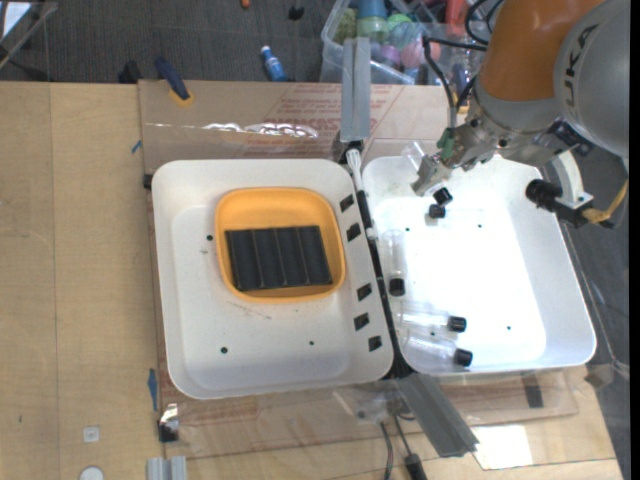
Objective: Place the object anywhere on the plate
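Two clear tubes with black caps (440, 340) are seen in the right bin (560, 298); the black ridged object (277, 258) lies on the orange plate (240, 208), left bin (190, 338); hand (437, 180) grip can't be judged

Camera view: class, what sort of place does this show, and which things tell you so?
Probably a robotics lab test bench: a grey-and-orange robot arm reaches over two white bins, one holding an orange plate, with a crate of mixed items on the floor behind.
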You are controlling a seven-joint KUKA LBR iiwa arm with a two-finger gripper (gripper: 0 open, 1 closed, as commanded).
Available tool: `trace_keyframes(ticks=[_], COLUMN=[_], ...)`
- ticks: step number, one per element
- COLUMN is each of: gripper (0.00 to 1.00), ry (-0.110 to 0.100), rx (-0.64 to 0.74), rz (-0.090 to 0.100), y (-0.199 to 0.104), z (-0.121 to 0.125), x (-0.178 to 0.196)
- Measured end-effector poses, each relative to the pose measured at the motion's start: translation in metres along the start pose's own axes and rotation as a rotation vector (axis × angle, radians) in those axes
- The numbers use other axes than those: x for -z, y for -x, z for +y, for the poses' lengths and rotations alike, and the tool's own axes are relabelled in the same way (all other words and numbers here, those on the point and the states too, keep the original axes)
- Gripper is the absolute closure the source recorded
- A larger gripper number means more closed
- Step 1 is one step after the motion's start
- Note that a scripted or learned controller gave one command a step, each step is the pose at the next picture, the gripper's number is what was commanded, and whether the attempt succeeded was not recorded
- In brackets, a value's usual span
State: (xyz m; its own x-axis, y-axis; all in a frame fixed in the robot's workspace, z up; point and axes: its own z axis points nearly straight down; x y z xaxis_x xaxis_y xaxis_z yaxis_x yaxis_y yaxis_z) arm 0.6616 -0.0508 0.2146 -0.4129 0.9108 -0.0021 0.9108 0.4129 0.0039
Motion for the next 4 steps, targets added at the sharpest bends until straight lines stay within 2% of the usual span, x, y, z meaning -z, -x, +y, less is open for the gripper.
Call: trace_keyframes(ticks=[2,3,4], gripper=[1.00,1.00,1.00], ry=[0.002,0.003,-0.001], rx=[0.211,0.495,0.590], rz=[-0.002,-0.002,0.003], y=[-0.002,-0.009,-0.020], z=[0.008,0.011,0.008], x=[0.052,0.062,-0.030])
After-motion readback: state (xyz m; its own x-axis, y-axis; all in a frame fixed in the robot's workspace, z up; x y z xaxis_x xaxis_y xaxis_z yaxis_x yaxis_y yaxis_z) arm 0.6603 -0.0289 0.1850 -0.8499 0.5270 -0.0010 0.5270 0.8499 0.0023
